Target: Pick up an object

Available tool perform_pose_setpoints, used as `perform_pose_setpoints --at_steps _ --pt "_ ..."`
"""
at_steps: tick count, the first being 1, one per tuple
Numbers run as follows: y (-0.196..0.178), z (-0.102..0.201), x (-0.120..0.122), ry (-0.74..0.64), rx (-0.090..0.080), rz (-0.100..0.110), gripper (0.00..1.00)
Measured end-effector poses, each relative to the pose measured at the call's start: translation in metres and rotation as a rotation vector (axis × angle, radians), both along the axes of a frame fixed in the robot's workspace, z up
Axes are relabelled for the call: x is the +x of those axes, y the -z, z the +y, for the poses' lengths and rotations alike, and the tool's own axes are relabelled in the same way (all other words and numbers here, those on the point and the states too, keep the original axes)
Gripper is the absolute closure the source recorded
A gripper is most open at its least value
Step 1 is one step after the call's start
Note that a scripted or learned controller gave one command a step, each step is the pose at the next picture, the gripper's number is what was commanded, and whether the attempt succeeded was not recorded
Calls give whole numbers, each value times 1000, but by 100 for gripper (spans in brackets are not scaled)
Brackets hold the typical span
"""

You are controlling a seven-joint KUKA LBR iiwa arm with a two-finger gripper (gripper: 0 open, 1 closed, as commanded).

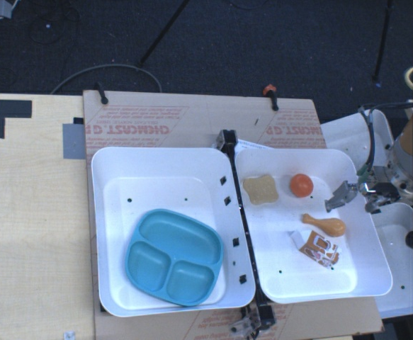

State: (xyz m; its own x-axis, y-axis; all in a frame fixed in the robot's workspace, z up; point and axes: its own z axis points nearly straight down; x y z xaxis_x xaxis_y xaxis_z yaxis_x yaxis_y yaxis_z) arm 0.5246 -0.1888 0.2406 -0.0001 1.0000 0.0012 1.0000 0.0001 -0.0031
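Note:
The right bin holds a tan slice of bread, a small orange-red tomato, a tan chicken drumstick and a brown-and-white packet. My gripper hangs over the right side of that bin, right of the tomato and just above and right of the drumstick. Its two fingers are spread with nothing between them. A blue divided plate lies in the left bin.
A black divider with clips runs between the two bins. Cardboard lies under the bins. A wooden bench top stretches to the left. The arm's wrist and cables stand at the right bin's edge.

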Motion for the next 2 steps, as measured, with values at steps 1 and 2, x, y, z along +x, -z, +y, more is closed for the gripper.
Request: perform_pose_setpoints --at_steps 1,2 --pt "59 5 -9 0 2 5 0" --pt "104 1 -13 1 1 3 0"
